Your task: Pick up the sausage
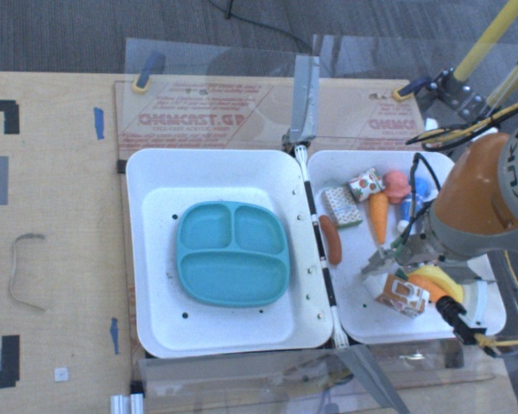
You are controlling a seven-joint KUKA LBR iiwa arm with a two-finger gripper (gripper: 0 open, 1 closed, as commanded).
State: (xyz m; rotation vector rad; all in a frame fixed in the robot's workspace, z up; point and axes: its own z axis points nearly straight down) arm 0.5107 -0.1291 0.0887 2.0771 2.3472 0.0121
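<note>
While your arm waits over the right bin [363, 328], the left bin [147, 257] holds a teal divided plate [233, 254]. Next comes the sausage [331, 239], lying lengthwise against the right bin's left wall, apart from the patterned packet [340, 206], carrot [378, 216] and small carton [403, 296]. It looks light, smooth and a little slippery; you would do best pinching it across its middle. Your gripper [382, 261] hovers near the carrot's tip, its prongs seemingly parted and pinching nothing.
</note>
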